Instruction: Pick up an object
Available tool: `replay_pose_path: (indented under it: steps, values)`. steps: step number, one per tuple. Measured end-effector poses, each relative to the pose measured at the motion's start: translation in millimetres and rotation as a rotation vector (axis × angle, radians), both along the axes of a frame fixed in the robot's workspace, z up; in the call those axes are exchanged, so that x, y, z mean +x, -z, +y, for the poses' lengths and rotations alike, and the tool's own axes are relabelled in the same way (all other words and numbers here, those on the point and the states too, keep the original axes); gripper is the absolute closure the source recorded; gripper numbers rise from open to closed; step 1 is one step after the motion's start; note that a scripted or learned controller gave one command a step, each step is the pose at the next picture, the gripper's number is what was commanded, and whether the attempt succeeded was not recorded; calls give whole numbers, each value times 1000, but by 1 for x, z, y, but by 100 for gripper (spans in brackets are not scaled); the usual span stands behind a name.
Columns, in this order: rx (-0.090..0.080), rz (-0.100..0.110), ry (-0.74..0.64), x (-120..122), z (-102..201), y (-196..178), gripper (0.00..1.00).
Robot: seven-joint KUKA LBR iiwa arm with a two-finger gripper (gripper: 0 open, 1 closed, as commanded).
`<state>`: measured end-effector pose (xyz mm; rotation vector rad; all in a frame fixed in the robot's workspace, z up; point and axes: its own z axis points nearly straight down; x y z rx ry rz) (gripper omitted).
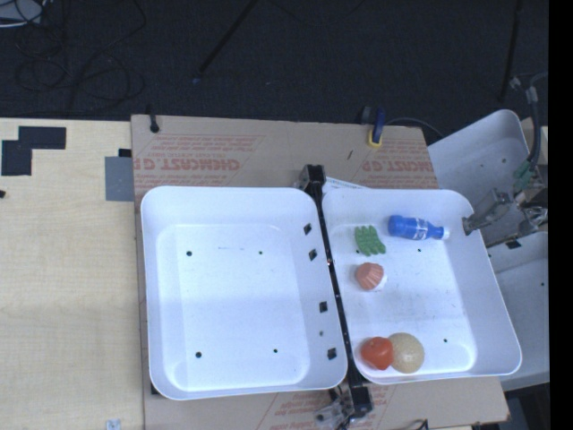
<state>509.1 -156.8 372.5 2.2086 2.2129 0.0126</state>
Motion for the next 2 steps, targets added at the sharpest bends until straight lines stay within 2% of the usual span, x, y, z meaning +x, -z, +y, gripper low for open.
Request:
replay_pose_path:
  steps: [1,2]
  values:
    - [11,34,3,-37,13,153,0]
    - [7,22,-2,24,11,248,0]
